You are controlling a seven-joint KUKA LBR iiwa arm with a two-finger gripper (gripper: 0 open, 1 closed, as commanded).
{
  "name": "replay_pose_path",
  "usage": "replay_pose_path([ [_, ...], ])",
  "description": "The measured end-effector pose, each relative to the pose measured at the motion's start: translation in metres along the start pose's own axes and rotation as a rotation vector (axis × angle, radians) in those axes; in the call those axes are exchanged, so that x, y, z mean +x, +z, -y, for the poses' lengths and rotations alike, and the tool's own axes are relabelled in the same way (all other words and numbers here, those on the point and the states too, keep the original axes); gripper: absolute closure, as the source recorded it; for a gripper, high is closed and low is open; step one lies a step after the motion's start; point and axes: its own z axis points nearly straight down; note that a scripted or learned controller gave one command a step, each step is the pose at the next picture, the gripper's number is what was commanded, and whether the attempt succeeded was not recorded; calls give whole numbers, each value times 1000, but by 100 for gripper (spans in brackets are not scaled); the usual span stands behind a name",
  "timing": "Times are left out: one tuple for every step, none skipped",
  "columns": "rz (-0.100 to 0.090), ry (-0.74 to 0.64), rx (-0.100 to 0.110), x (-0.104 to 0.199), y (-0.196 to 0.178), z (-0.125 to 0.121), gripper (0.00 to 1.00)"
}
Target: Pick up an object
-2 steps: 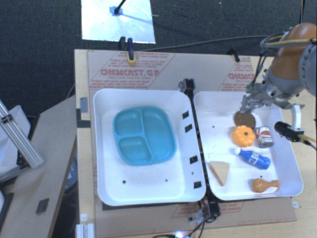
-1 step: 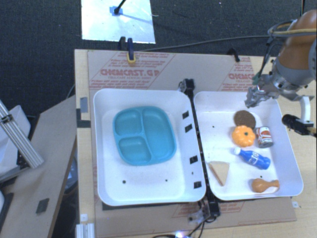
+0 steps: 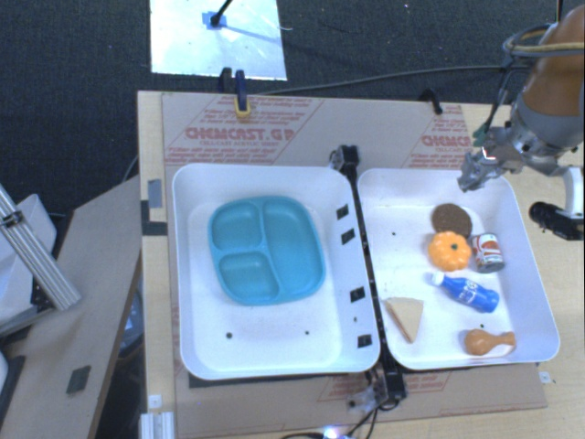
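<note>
Drumstick point(image 3: 489, 341) lies nearest, beside bread wedge point(image 3: 405, 317) and blue bottle point(image 3: 467, 292); jaws point(image 3: 473, 176) hover over the right bin's point(image 3: 393, 218) far rim, grip state unclear

Gripper point(image 3: 477, 168) low at upper right (wrist bent)

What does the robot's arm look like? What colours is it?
The arm comes in at the top right of the camera view. It has a round orange band with grey metal parts around it. A thin dark cable loops near its top edge. At its end sits a small grey gripper, shiny in places, above the far corner of the right white bin.
</note>
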Motion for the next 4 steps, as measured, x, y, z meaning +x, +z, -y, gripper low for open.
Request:
replay_pose_path([
  [-2, -4, 3, 55, 9, 1, 100],
  [-3, -5, 3, 116, 16, -2, 100],
  [-2, -4, 2, 160, 9, -8, 100],
  [-3, -5, 2, 222, 13, -10, 100],
])
